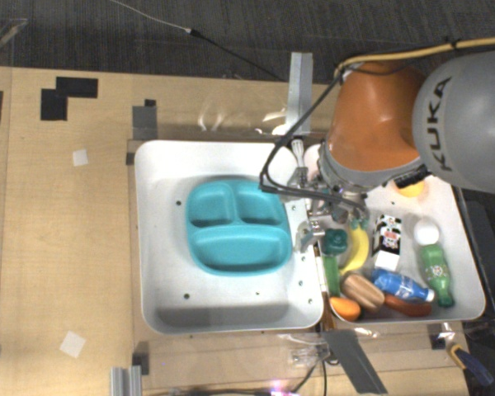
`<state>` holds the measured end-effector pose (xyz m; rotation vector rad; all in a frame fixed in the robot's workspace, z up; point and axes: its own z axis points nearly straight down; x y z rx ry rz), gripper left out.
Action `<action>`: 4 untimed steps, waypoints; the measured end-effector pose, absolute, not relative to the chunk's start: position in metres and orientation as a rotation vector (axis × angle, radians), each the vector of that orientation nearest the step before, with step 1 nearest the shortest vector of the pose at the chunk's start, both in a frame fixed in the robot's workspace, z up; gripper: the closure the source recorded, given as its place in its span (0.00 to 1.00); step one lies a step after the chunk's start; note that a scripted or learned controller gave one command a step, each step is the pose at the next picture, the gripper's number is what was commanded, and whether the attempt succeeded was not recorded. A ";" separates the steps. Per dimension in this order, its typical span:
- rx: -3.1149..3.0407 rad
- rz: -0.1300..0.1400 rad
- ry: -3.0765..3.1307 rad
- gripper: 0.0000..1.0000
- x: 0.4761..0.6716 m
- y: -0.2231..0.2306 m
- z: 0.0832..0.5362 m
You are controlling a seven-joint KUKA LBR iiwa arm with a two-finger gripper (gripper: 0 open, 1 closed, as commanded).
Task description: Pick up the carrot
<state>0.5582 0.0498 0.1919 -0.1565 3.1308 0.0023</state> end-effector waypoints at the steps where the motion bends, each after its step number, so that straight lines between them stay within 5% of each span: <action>1: 0.100 0.005 3.130 0.00 0.635 0.077 0.188; 2: -0.292 0.004 3.121 0.00 0.554 0.101 0.186; 3: -0.086 -0.001 3.131 0.00 0.620 0.017 0.186; 4: -0.213 0.003 3.127 0.00 0.531 0.044 0.186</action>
